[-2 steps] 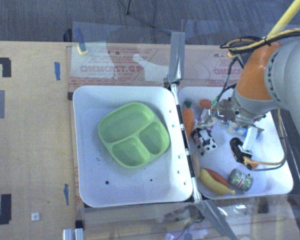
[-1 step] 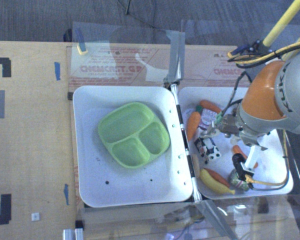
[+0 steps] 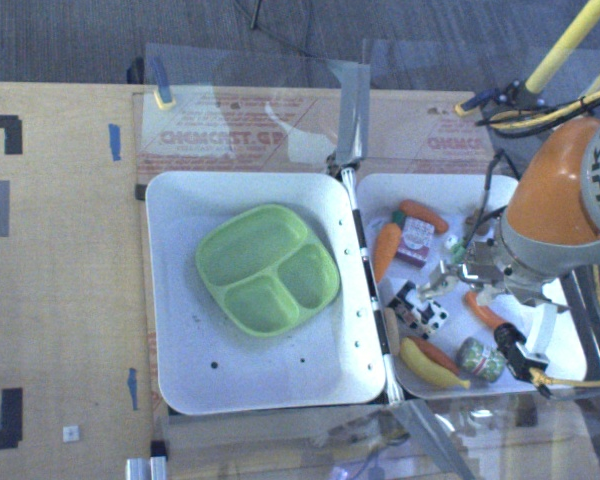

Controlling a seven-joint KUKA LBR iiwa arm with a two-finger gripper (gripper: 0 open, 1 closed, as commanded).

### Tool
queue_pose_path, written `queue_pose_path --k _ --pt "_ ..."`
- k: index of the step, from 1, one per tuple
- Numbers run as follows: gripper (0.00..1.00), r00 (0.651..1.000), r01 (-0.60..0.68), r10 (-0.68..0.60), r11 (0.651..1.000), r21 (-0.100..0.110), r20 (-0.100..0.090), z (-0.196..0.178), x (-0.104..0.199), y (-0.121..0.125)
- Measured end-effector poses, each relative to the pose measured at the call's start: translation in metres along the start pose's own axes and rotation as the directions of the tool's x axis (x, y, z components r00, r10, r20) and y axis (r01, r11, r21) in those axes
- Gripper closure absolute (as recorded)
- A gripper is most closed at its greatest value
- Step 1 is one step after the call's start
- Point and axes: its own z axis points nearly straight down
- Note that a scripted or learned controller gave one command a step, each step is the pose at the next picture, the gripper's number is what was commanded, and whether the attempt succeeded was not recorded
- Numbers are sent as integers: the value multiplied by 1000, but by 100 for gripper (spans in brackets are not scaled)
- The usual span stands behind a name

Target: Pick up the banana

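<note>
A wooden bench stands on grey carpet and bears two white bins: the left bin holds a green divided plate. The arm hangs over the right bin, its gripper near a carrot; whether it is open cannot be told. The banana lies at the bin's near edge, beside a small can.

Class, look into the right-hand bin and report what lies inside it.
Inside the right bin: a banana at the near edge, an orange carrot, a purple packet, a black-and-white toy and a green can. The arm covers the bin's right part, hiding whatever lies beneath.
</note>
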Motion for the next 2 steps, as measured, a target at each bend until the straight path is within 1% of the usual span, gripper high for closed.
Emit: queue_pose_path --k 1,2 --pt "0 985 -171 171 985 -37 -18 48 3 -19" --pt "0 938 -346 346 938 2 2 -29 83 -41"
